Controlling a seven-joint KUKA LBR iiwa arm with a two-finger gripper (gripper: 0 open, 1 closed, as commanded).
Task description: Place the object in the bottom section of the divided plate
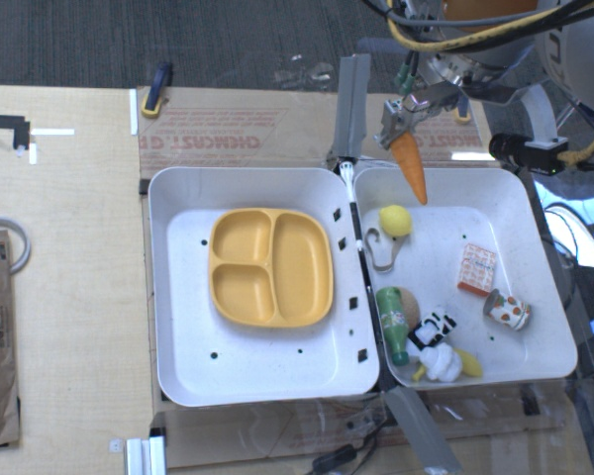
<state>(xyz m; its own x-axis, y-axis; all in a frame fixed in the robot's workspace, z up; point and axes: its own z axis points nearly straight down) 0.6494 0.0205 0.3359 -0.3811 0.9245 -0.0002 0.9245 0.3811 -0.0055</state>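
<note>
evidently the pincer (400, 127) is gripping the carrot (410, 167) by its top, dangling it clear above the right bin (535, 265), likely heading for the yellow divided plate (272, 266).

My bench (69, 265) is evenly and brightly lit from above, so the two white bins (178, 295) come close to washing out and the yellow plate (272, 265) throws only a thin, soft shadow along its lower rim. The dark floor (178, 18) at the top stays dim and grainy, while a bluish-white glare burns out detail at the right edge (564, 206). Focus is fair in the middle, yet small things look soft and slightly smeared.
</note>
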